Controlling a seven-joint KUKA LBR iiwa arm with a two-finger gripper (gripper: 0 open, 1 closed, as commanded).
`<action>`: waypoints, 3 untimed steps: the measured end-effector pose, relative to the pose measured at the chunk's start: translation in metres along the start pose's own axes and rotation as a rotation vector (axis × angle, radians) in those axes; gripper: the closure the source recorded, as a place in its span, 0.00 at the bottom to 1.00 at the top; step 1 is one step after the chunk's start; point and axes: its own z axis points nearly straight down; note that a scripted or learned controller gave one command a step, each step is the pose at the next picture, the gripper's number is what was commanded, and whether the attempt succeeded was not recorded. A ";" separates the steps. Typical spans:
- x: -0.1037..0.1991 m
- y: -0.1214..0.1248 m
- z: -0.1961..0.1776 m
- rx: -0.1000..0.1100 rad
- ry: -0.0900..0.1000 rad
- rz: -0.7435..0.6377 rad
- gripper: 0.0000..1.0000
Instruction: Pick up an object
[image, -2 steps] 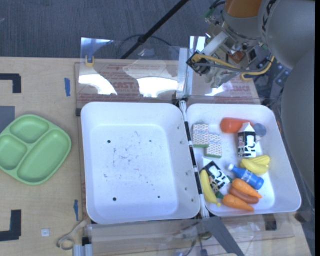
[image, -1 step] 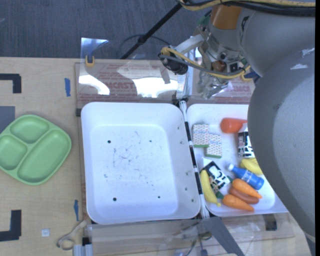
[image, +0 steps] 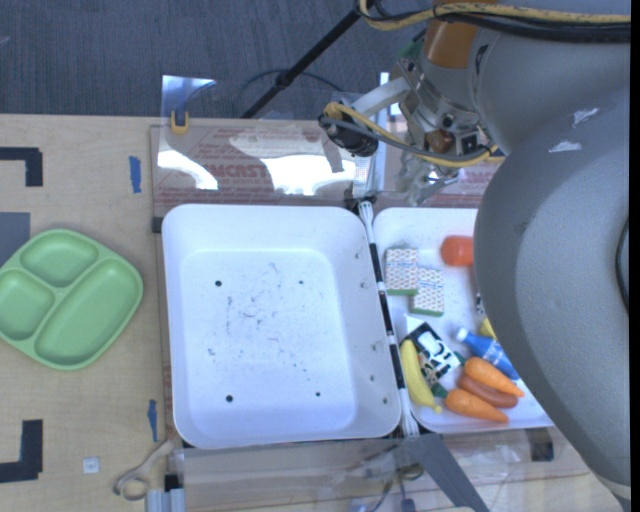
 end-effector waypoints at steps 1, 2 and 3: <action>-0.027 -0.012 0.033 0.000 0.000 0.120 1.00; -0.022 -0.073 0.028 -0.001 0.001 0.118 1.00; 0.053 -0.139 -0.018 -0.001 0.002 0.107 1.00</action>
